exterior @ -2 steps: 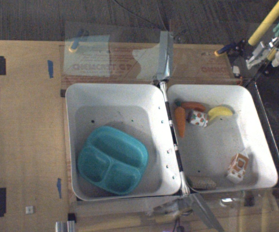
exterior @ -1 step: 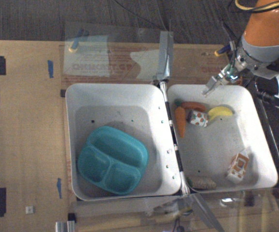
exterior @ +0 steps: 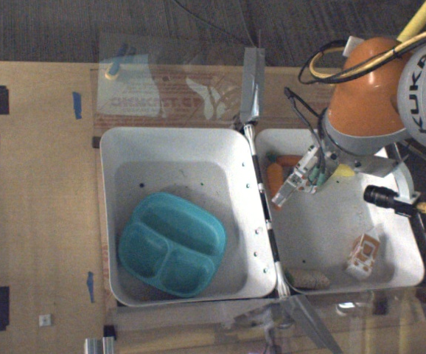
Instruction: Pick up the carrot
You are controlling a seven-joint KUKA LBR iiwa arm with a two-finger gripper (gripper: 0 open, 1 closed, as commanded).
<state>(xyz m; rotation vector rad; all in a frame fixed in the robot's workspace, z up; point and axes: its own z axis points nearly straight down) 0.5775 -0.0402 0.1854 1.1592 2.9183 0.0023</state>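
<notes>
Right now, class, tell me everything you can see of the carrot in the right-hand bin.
The carrot is a small orange piece, smooth and plastic-looking. It lies in the right bin, at its upper-left corner close to the divider. The claw sits just to its right and covers part of it. A second orange bit shows just above; whether it belongs to the carrot, and whether the claw touches it, cannot be told.

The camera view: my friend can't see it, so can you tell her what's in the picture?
A grey and orange robot arm reaches into the right bin, its gripper right beside an orange carrot near the bin's back left corner. That bin also holds a small white and orange toy and a beige lump. The left bin holds a teal tray.
</notes>
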